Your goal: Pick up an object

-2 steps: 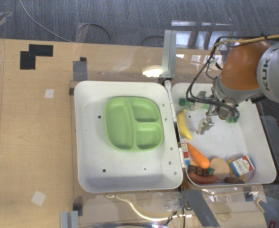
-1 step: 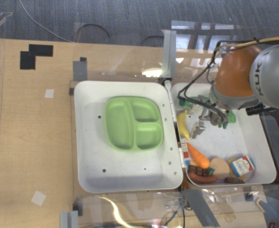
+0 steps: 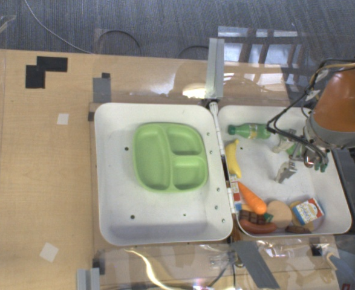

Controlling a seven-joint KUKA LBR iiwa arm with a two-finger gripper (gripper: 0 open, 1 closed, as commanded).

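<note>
Starting far left of the fingers, a green divided plate (image 3: 169, 157) lies in the left bin (image 3: 113, 222). In the right bin (image 3: 340, 222), a banana (image 3: 232, 158) and a green bottle (image 3: 250, 131) lie left of the fingers; a carrot (image 3: 252, 199), a sausage (image 3: 257, 225) and a small carton (image 3: 306, 211) lie below them. The gripper (image 3: 289, 161) hangs over bare bin floor, touching nothing; whether its fingers are apart I cannot tell.
</note>
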